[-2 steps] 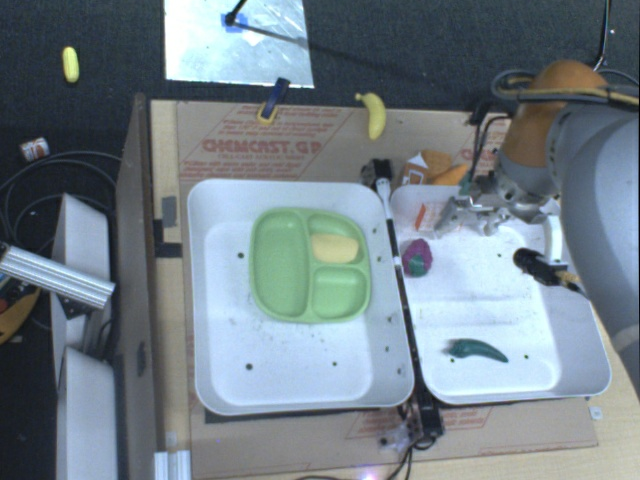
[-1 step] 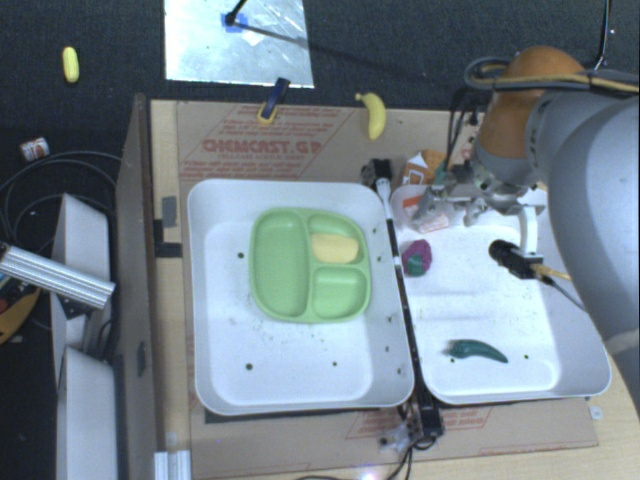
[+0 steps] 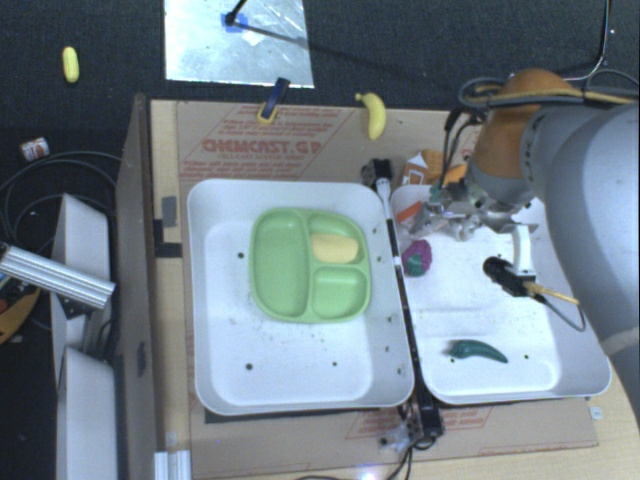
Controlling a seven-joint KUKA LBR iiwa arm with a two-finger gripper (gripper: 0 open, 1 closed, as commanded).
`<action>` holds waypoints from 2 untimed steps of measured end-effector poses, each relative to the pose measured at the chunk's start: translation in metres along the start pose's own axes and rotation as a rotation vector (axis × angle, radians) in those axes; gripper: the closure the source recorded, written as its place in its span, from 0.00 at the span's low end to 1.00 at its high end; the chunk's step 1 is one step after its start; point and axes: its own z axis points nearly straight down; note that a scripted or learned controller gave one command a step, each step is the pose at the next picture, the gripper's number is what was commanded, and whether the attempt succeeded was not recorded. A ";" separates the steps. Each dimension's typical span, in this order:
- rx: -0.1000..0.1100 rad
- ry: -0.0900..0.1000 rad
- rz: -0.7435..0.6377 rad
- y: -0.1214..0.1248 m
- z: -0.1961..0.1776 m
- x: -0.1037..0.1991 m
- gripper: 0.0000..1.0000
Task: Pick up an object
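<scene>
we hover our gripper (image 3: 450,218), grip unreadable from here, at the right bin's (image 3: 575,373) far left, just beyond the purple toy (image 3: 417,257), likely light and rounded, so pinch across its middle.

Lighting: even, overhead, washing the white bins (image 3: 300,393) bright. Foil sheet (image 3: 238,28) is glaring in patches. Dark floor (image 3: 80,18) is staying dim. Shadows are falling soft. Focus: slightly soft throughout, arm (image 3: 590,168) blurring nearest the lens.
</scene>
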 end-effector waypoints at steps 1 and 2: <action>0.002 0.000 -0.005 0.009 -0.002 -0.003 0.00; -0.001 -0.001 0.001 -0.008 -0.001 -0.002 0.00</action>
